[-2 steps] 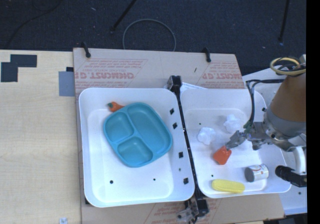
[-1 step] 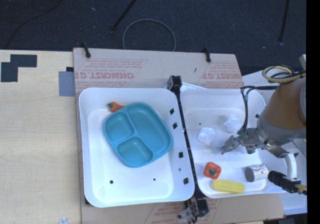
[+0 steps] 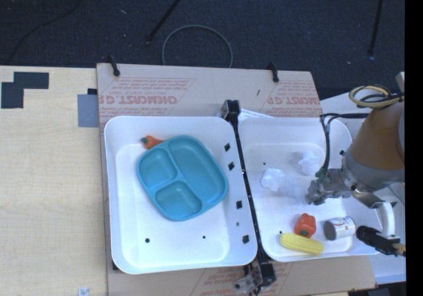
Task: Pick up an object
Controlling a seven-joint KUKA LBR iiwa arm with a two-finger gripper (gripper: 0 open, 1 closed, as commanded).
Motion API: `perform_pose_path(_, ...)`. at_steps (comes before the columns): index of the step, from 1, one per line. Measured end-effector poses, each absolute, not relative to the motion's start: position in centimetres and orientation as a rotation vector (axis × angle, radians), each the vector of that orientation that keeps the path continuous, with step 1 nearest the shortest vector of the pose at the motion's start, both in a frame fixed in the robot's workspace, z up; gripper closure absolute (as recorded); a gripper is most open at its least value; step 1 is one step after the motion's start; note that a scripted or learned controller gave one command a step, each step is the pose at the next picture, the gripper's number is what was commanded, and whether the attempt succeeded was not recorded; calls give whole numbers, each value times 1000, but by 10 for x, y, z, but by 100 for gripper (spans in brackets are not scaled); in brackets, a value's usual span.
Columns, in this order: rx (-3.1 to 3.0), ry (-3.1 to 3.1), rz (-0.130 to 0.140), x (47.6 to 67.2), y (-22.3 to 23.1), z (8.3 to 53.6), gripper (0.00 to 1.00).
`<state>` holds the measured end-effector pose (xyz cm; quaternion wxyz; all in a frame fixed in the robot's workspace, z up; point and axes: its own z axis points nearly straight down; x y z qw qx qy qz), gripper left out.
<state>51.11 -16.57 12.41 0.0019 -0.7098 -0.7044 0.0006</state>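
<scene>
The right bin [image 3: 291,135] holds several small objects. A red-orange pepper-like toy [image 3: 305,224] sits near the front, with a yellow corn cob [image 3: 301,243] just in front of it. A white can [image 3: 340,228] lies on its side to the pepper's right. Two crumpled white items [image 3: 272,179] [image 3: 308,162] rest in the middle of the bin. My gripper [image 3: 320,192] hangs low over the right half of this bin, between the white items and the can, above and right of the pepper. Nothing is visibly held in it.
The left bin [image 3: 125,222] carries a blue divided plate [image 3: 181,177] and a small orange carrot-like piece [image 3: 151,141] at its back left. A black divider [image 3: 241,182] separates the bins. The arm's orange band [image 3: 378,136] rises over the right bin's right wall.
</scene>
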Motion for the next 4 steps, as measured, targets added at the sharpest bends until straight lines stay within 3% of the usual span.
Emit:
perform_pose_path(2, -2222, -2225, -3, 506, -169, 244, 100)
perform_pose_path(3, -2222, -2222, -1, 506, -170, 270, 100)
perform_pose_path(4, -2214, -2224, 0, 508, -119, 274, 100)
